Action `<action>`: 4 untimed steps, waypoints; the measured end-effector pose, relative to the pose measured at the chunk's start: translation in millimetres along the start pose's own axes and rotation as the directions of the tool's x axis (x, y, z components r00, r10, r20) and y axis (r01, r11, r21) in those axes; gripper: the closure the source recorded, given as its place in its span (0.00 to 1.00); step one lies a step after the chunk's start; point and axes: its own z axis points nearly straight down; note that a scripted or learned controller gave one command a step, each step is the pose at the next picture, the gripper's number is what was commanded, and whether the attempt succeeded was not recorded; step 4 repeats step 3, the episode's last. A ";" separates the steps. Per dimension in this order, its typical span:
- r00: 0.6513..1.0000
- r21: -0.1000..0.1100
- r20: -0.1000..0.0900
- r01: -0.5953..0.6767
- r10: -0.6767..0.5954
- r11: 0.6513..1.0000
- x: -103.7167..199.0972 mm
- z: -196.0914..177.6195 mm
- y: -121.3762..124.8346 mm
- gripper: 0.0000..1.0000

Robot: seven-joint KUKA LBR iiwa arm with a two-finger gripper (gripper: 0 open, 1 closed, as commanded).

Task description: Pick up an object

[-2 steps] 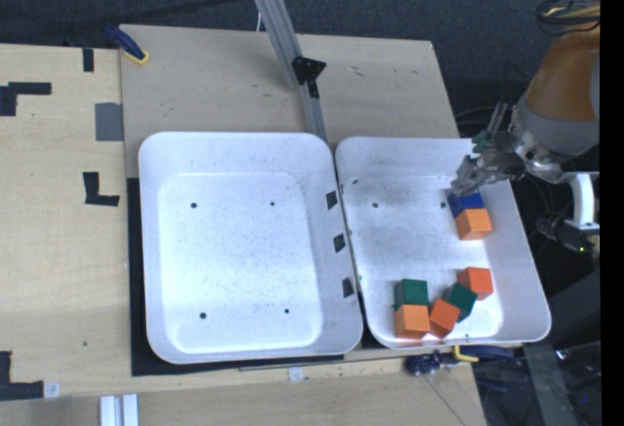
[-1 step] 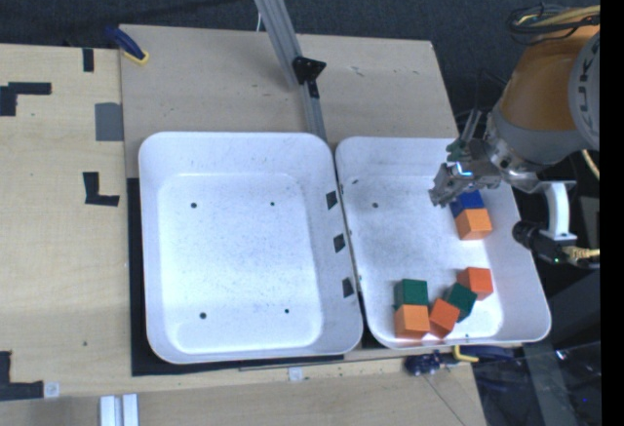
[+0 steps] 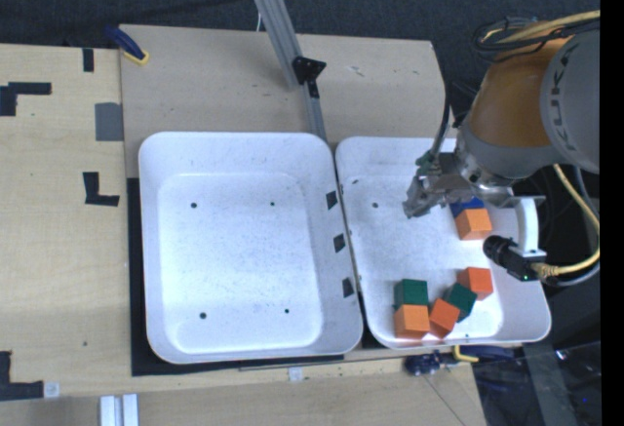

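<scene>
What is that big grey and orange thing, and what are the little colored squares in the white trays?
That is a robot arm, seen by a camera looking down from above. It reaches in from the right. At its end is a grabbing tool, hanging over the right tray. I can't tell whether it holds anything. The squares are small blocks: an orange block with a bit of blue behind it, near the tool, and a cluster of orange and green blocks at the tray's near edge. The left tray sits beside it.

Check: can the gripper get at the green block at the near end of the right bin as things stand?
Probably yes. The gripper is above the right bin, with bare floor between it and the green block. An orange block touches its near side.
</scene>
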 end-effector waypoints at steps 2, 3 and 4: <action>1.000 0.000 -0.001 0.002 -0.002 1.000 96.9 8.5 -12.0 1.00; 1.000 0.001 0.000 0.001 -0.001 1.000 148.5 13.4 -26.5 1.00; 1.000 0.001 0.000 0.001 -0.001 1.000 148.5 13.4 -26.5 1.00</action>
